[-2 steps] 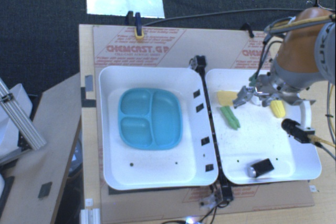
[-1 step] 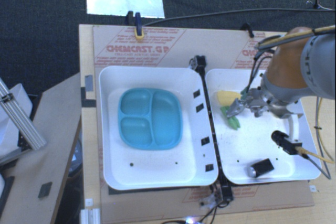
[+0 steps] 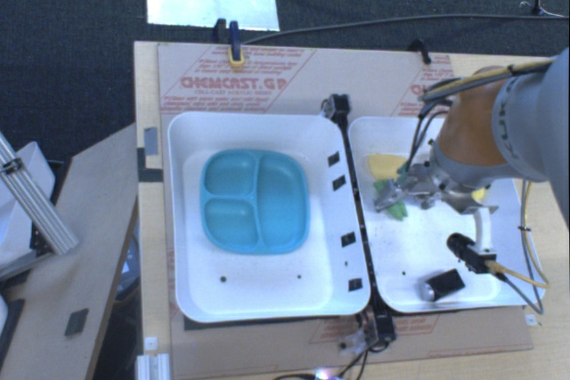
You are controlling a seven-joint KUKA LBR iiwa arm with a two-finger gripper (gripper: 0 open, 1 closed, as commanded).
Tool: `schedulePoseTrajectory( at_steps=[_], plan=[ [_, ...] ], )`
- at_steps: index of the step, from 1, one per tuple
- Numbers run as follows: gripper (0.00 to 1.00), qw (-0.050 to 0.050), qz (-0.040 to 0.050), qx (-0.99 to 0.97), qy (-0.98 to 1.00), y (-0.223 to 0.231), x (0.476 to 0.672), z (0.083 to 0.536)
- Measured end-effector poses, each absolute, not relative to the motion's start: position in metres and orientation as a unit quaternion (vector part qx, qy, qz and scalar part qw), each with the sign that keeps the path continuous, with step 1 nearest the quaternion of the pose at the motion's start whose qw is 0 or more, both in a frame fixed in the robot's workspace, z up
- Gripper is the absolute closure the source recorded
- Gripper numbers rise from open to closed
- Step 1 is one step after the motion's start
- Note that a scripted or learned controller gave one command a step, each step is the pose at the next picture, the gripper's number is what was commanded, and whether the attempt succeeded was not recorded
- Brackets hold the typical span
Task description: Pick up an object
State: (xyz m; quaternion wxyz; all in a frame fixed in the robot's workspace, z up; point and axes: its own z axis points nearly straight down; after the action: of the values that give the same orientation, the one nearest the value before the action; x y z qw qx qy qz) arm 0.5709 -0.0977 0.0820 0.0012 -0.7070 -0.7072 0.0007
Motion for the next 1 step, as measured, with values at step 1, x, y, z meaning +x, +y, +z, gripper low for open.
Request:
schedulePoseTrajectory(
  at_steps=[1],
  plan=[
    [1.00, -0.001, -0.0009, -0.707, -0.707, -0.0981, 0.5726, 0.0951]
  ],
)
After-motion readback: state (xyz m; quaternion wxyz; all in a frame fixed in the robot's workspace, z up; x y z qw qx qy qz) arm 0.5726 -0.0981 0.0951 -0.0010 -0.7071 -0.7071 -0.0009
